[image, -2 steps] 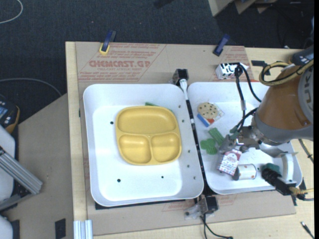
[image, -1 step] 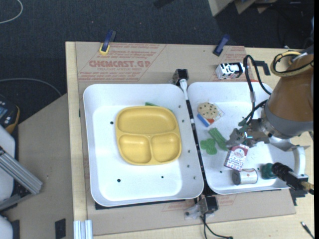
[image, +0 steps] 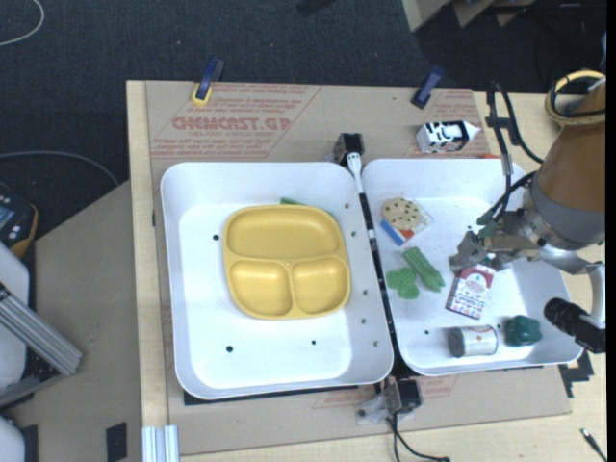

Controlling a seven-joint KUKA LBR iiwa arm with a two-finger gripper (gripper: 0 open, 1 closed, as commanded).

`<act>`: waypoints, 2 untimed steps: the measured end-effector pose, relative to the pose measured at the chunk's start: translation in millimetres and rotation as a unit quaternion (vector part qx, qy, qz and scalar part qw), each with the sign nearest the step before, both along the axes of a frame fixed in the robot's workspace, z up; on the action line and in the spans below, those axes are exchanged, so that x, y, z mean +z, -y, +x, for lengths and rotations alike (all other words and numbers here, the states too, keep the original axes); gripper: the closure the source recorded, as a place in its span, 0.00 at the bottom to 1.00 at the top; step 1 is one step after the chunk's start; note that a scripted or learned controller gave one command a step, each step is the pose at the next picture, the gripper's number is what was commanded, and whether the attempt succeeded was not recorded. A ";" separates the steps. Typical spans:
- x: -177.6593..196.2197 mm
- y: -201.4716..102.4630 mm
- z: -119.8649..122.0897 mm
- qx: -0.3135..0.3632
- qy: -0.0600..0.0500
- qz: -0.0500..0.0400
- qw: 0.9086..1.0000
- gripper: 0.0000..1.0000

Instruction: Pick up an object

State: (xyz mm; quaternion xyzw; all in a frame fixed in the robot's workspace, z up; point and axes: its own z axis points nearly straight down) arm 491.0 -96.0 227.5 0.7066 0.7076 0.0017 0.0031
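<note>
- Camera view: my gripper (image: 478, 249) hangs over the right bin (image: 452, 349).
- Red-and-white packet (image: 470, 293) lies just below my jaws, apparently unheld.
- Jaw opening: cannot tell.

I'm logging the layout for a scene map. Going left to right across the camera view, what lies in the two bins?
Yellow divided plate → patterned cookie-like piece → green pieces → red-and-white packet → dark green object.
</note>
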 end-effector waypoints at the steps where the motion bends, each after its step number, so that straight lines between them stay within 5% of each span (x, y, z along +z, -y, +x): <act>1: -4.9 -16.3 48.1 0.001 -0.001 0.000 1.000 1.00; 2: -9.9 -10.8 94.6 0.001 -0.001 0.000 1.000 1.00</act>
